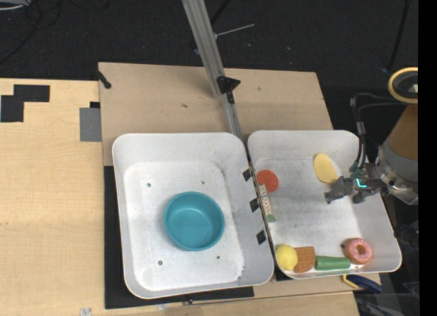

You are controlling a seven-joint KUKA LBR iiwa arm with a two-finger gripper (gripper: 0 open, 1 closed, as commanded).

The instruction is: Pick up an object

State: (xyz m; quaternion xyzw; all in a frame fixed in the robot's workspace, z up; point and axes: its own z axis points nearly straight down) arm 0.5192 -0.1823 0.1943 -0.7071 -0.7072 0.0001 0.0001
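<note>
Grey arm (403, 151) reaches from right; gripper (343, 190) low over right bin (307, 147).

Readable text: none is showing anywhere on the bench.
Divider strip (263, 202): lying along the rim between the two bins, just beside the orange ball (268, 181), it is carrying small marks (perhaps print) that are blurring too much to read.
Teal bowl (194, 220): sitting left of that strip, showing no label.
</note>
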